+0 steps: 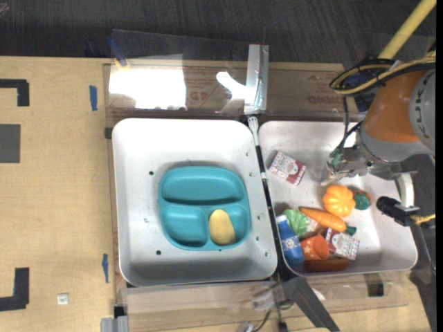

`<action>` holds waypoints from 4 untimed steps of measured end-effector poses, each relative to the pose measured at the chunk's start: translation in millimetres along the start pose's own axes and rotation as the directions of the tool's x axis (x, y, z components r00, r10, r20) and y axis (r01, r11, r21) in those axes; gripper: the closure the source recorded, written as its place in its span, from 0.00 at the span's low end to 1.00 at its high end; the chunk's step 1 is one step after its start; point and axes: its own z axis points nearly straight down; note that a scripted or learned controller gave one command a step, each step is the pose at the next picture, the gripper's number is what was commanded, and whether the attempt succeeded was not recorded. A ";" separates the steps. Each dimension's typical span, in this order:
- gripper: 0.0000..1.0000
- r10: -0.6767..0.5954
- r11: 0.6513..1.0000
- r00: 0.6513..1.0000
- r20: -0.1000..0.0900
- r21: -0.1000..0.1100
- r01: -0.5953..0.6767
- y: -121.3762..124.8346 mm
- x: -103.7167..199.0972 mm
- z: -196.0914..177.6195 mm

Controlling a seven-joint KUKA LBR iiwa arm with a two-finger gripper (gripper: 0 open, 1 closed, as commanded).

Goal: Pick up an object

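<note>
A: Why does the gripper (344, 163) hang in the right bin (401, 254)?

B: I think it aims at the toys. The orange pumpkin (338, 200) lies just under it, toward 6 o'clock, near the carrot (322, 218).

A: Does it hold something?

B: I cannot tell. The yellow potato (221, 227) rests in the teal tray (201, 185), left bin (131, 185), probably placed there.

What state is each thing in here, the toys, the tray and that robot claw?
Teal tray: flat in the left bin, holding the potato.
Yellow potato: lying in the tray's lower right compartment.
Orange pumpkin: in the right bin, not gripped.
Carrot: lying flat.
Small carton: lying apart.
Gripper: low above the pumpkin.
</note>
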 end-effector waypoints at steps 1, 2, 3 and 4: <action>0.00 0.000 1.000 1.000 0.000 0.001 0.000 -0.4 -0.1 0.8; 0.00 -0.099 0.995 0.995 0.002 -0.002 0.099 -41.4 -8.3 19.8; 0.00 0.013 1.000 1.000 0.001 0.000 -0.013 -48.9 50.1 10.5; 1.00 0.018 1.000 1.000 0.001 -0.001 -0.018 -49.2 48.3 1.3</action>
